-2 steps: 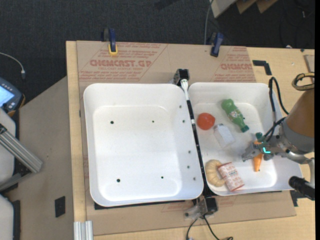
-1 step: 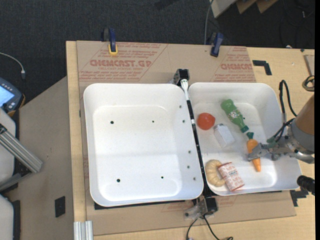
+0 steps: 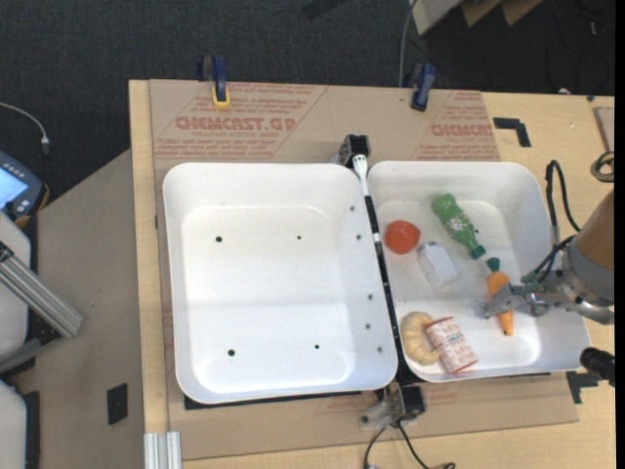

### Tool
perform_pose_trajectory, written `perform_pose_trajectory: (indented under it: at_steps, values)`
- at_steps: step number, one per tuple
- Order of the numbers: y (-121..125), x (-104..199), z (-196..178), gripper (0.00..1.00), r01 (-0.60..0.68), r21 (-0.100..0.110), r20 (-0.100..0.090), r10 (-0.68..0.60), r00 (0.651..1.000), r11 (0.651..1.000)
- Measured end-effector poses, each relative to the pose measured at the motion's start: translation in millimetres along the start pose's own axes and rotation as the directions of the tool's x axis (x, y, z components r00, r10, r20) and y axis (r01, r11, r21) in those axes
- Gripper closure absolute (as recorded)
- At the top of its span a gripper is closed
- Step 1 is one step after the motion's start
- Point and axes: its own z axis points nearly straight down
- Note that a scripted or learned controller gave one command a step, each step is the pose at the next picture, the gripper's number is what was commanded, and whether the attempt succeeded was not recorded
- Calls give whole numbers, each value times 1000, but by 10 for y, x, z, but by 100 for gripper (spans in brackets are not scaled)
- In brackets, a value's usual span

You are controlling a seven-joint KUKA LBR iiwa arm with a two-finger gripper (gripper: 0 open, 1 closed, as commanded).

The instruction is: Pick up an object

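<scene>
My gripper (image 3: 505, 304) is low in the right bin (image 3: 527, 179), reaching in from the right edge. It sits directly over the middle of a small orange carrot (image 3: 498, 283), whose ends stick out above and below it. A green bottle (image 3: 456, 223) lies at a slant toward the back of the same bin. To its left is a red ball (image 3: 401, 235), with a small clear block (image 3: 438, 263) just beside the ball. At the bin's front lie a pale bread ring (image 3: 418, 337) and a red-and-white packet (image 3: 452, 345), touching each other.
The left bin (image 3: 186, 262) stands beside the right one, with a black divider rail (image 3: 376, 252) between them. A black cable (image 3: 553, 203) loops along the right bin's right wall. Two clamps (image 3: 217, 78) hold the cardboard at the bench's back edge.
</scene>
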Motion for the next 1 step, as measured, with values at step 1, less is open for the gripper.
perform_pose_trajectory:
  at_steps: [1]
  values:
    - [-1, 0, 1, 0, 0, -1, 0, 0, 1000, 1000]
